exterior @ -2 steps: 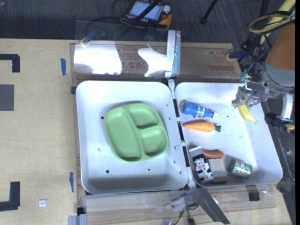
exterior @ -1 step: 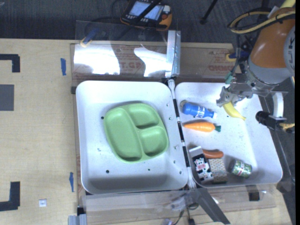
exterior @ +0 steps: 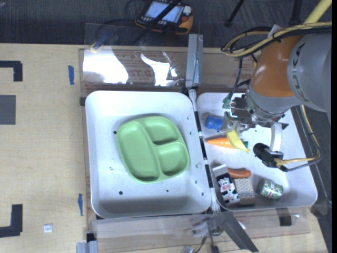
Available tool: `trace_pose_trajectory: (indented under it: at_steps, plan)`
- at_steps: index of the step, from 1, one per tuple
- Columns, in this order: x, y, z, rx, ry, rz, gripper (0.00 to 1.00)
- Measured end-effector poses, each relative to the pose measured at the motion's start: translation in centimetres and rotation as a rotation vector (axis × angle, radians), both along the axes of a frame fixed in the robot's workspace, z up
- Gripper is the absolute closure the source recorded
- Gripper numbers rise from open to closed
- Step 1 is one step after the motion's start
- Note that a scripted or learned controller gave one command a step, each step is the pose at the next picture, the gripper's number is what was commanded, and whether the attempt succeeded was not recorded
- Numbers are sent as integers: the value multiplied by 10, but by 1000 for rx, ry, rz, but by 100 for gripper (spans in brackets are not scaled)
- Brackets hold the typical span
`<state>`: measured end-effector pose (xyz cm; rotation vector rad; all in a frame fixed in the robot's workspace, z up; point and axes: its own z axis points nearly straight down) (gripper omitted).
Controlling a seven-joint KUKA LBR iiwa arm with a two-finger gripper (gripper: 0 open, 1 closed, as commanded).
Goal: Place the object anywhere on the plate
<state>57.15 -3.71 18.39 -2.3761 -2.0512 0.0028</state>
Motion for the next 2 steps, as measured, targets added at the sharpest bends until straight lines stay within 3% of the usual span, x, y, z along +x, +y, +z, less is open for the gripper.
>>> trace_pose_trajectory:
  at_steps: [1, 2]
  plan:
    - [0, 0, 0, 0, 0, 0, 0]
    - [1, 0, 11, 0, -3, 0, 100]
